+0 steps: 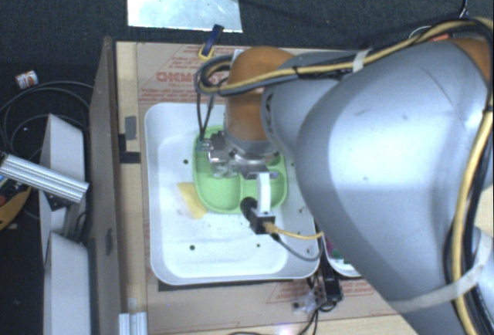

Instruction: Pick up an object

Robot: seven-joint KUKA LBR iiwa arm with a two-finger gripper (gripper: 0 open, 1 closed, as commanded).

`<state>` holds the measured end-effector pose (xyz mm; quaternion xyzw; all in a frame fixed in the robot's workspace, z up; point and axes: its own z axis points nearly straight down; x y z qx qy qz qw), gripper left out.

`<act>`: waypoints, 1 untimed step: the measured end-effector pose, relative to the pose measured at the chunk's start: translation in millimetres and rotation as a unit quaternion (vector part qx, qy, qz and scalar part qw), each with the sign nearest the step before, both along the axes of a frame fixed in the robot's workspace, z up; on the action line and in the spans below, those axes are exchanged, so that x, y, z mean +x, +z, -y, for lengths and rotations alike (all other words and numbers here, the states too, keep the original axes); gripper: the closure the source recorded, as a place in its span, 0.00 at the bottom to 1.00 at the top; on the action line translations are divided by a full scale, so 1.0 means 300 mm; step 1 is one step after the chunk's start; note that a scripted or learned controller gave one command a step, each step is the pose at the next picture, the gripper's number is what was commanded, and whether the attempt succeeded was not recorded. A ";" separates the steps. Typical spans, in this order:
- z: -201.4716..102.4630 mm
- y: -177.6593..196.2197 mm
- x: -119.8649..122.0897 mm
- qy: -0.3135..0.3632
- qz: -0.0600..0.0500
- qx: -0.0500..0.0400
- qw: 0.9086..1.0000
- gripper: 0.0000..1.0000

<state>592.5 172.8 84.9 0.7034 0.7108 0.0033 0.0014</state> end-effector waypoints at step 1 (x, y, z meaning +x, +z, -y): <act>-0.189 0.213 -0.303 0.001 -0.004 0.001 1.000 1.00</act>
